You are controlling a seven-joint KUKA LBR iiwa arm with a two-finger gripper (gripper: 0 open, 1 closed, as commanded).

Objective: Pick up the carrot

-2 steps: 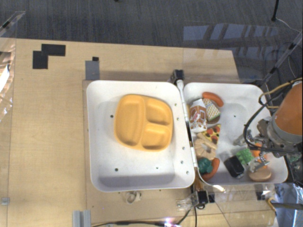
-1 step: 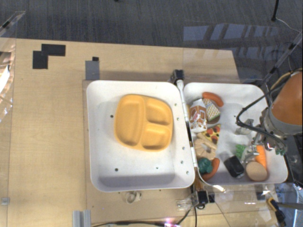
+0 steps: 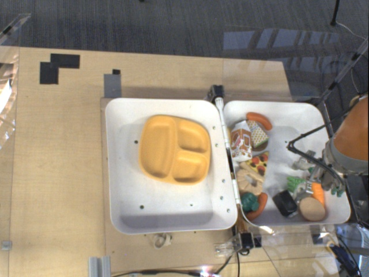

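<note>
- Carrot [image 3: 318,194] lies in the right bin [image 3: 277,109], near its front right corner: orange body, with the green top pointing left toward the bin's middle.
- It touches or nearly touches a beige egg-shaped toy [image 3: 312,210] just in front of it. Tight spot, so a grasp could well catch both.
- Gripper [image 3: 323,179] sits low over that same corner, right above or against the carrot. Judged as lined up for the pick, not yet a lift.
- Claw state: cannot tell whether it is released or clenched, as the hardware blurs into the clutter there. No sign the carrot is off the bin floor.
- Arm [image 3: 353,133] comes in over the right wall, which is probably why the approach is on the carrot's right side.
- Other toys crowd the bin's left wall: sausage [image 3: 258,120], small carton [image 3: 241,142], pizza slice [image 3: 254,171] and a green piece [image 3: 249,202]. All are well apart from the carrot and out of the way.
- Left bin [image 3: 124,172] holds a yellow divided plate [image 3: 174,149], centred; it plays no part in this step.
- Bench [image 3: 57,172] is pale wood with black tape marks [image 3: 57,67] at the far left. Clear panels edge it.
- Floor [image 3: 190,13] beyond is dark grey carpet, with stand legs showing at the top.
</note>
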